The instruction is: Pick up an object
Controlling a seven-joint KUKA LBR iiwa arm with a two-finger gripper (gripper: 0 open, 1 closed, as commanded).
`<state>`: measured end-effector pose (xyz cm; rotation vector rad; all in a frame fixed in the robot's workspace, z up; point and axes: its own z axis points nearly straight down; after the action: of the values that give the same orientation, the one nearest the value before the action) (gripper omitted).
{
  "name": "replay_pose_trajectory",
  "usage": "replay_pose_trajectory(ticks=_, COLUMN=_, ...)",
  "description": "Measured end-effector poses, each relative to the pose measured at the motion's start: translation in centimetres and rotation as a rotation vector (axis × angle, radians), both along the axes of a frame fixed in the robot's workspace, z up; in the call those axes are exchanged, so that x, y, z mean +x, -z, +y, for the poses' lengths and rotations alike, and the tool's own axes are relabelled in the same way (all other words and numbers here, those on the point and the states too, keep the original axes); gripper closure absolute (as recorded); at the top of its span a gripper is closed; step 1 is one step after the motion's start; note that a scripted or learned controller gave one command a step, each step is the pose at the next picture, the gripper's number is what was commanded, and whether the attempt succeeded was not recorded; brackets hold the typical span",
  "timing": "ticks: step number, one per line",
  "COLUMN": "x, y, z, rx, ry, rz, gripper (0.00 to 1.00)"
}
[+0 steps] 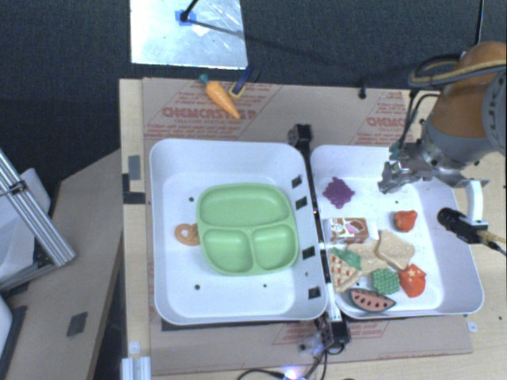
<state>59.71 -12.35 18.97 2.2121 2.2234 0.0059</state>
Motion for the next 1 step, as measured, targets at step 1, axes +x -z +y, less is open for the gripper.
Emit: replay_pose_trajectory(ticks=1, x=0.15, y=-3.74, z=-0.01, rx=0.0, ry=0.0, rz=0.0, gripper=1.0)
